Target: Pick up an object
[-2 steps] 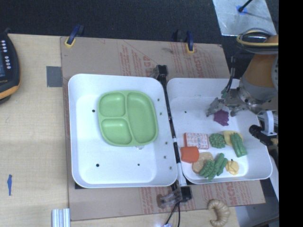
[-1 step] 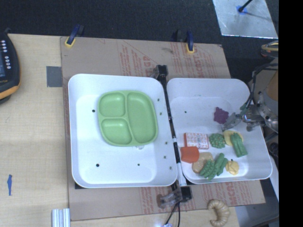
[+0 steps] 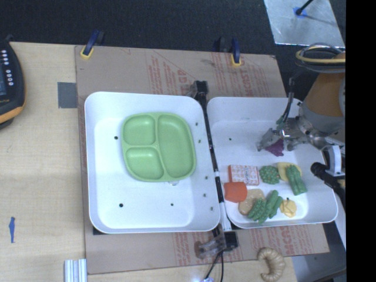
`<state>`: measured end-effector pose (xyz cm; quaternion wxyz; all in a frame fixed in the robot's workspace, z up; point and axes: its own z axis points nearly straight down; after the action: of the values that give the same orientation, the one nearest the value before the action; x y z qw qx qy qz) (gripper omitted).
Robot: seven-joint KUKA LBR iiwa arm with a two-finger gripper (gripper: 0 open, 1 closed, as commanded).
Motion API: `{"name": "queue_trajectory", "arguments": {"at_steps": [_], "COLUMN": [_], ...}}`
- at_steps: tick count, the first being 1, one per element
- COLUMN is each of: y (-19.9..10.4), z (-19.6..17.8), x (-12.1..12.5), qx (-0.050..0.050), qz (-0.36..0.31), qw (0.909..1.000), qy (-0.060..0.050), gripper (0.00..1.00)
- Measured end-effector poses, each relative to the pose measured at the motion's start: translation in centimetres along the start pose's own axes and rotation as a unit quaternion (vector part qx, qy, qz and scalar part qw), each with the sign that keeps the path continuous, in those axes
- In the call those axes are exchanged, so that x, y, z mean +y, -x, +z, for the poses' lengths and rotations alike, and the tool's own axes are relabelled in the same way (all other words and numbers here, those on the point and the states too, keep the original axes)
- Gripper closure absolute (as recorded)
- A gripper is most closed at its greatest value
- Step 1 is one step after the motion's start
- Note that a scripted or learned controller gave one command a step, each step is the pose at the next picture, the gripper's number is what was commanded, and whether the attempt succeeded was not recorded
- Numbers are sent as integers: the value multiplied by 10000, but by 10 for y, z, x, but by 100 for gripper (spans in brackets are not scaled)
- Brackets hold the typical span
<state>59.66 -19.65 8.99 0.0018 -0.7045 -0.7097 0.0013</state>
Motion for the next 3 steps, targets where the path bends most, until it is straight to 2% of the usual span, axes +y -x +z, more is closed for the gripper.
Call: {"name": "queue_trajectory", "arguments": {"at_steps": [1, 2, 3], "y": [3, -20, -20], "z": [-13, -115, -109], "x": [0, -29, -29], "qx": [-12, -8, -3], "qz": [3, 11, 14], "qw": [10000, 10000, 10000], "qy": [11, 50, 7], "gripper": [100, 100, 0]}}
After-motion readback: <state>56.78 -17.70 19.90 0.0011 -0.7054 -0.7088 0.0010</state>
